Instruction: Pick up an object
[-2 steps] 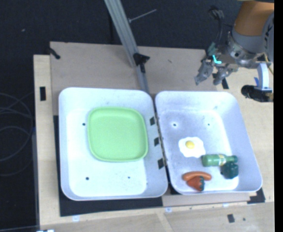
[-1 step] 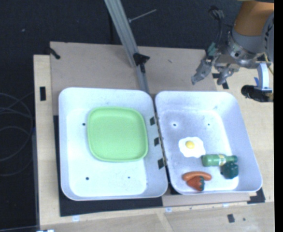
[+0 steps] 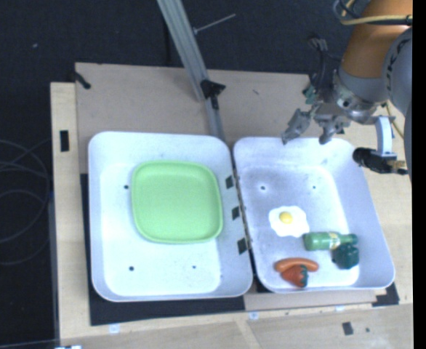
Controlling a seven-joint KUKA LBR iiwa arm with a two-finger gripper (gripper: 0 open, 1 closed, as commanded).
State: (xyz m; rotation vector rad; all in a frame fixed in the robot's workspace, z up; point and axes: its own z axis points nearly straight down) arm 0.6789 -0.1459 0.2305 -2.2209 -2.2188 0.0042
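Gripper (image 3: 307,131) is seen at the upper right of the frame, over the far rim of the right bin (image 3: 358,195). The two fingers are spread wide, one tip at about the bin's upper edge toward the centre, the other further right; nothing is seen between them.

Candidate objects are all lying in the lower part of the right bin, well apart from the gripper: a fried-egg toy (image 3: 288,219) near the bin's middle; a green bottle (image 3: 328,240) lying on its side just right of and below the egg; a dark green item (image 3: 346,256) touching or just beside the bottle's right end (contact cannot be resolved); a red and orange item (image 3: 296,270) near the lower rim, identity unclear.

In the left bin (image 3: 107,217) a light green plate (image 3: 177,201) is lying flat, centred.

Progress, as judged: no object has been lifted; no grasp has been made. Remaining: a target is to be chosen, the gripper brought down toward the lower part of the right bin, closed on the object, and raised. The task is assessed as at its approach stage.
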